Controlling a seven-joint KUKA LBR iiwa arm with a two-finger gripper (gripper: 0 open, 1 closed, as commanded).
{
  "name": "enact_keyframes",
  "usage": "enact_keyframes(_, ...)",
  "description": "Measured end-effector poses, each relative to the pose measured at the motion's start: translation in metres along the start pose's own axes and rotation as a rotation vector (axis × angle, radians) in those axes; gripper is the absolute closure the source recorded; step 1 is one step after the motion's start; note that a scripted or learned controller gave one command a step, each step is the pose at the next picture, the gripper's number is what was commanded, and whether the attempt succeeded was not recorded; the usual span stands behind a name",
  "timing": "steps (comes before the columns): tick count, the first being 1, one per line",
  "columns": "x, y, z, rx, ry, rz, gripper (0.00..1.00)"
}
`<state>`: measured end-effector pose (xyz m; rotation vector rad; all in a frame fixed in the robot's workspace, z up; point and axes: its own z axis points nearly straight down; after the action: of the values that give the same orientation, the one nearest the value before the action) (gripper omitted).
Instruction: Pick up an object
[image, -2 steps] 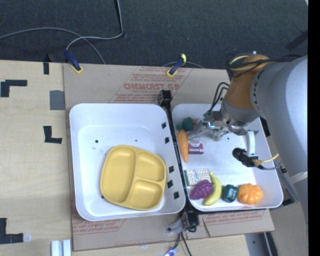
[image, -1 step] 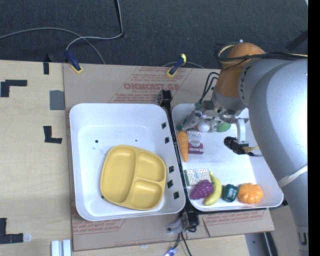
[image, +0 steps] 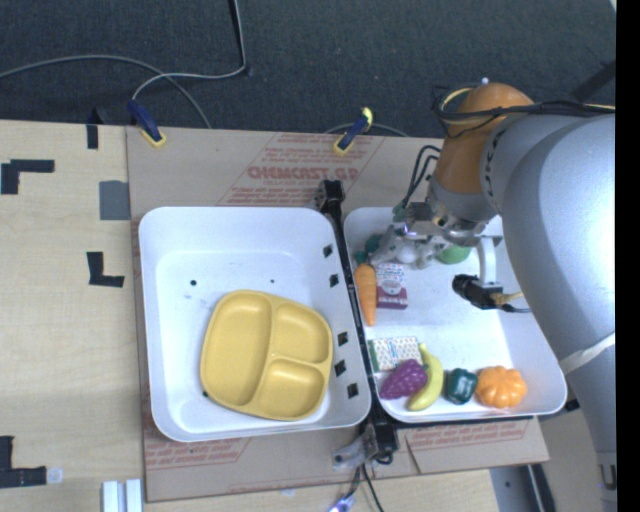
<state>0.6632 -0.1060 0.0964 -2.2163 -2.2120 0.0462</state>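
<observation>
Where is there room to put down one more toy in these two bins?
The left bin has bare white floor all along its top, above the yellow divided plate, plus a strip down its left side. The right bin is crowded: carrot, grapes, banana and pumpkin. Its open patch lies mid-right, above the pumpkin.

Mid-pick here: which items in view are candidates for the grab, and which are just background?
Job items, right bin:
tool, carrot, packet, grapes, banana, small pumpkin, green block.

Lying about:
yellow divided plate in the left bin, clamps, cable.
</observation>
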Motion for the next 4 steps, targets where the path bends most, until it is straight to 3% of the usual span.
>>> enact_keyframes(1,0.054,-0.046,-0.088,-0.029,0.014,-0.004,1.00)
enact_keyframes(2,0.054,-0.047,-0.087,-0.026,0.014,-0.004,0.00)
enact_keyframes(3,0.036,-0.028,-0.087,-0.027,0.014,-0.003,0.00)
enact_keyframes(4,0.011,-0.025,-0.041,-0.024,0.012,-0.002,0.00)
